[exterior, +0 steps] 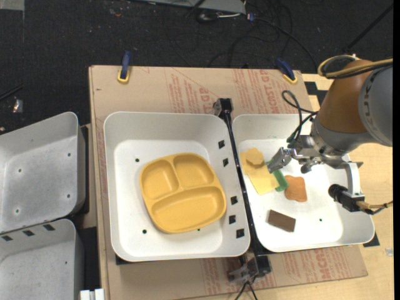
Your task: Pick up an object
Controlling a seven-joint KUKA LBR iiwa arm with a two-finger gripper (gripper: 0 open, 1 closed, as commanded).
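Down in the right-hand white bin (325,233), the gripper (282,160) hangs low over the floor, its dark metal fingers reaching toward the bin divider (236,167) from the grey arm (359,108) with its orange band. Whether those fingers are spread or closed cannot be told from this angle, and nothing is plainly seen between them.

Just below the fingertips lies a flat pale-yellow square (262,181), thin and smooth like a slice of cheese, one corner pointing toward the gripper. A small green piece (280,182) sits at its edge, slim and elongated, its long axis running from the fingertips down and away toward the bin's front. Just beyond the tips, toward the divider, is a rounded yellow-tan lump (253,157), matte and bun-like. On the arm's side of the green piece rests an orange chunk (296,189), rounded and slightly glossy, its longer side slanting toward the front of the bin. Farther down from the gripper, well apart from the others, is a dark brown block (281,220), flat and rectangular, its long axis tilted slightly across the bin.

Across the divider, the left bin (125,136) holds a yellow plastic plate (182,192), smooth, rounded-square, with three moulded compartments.
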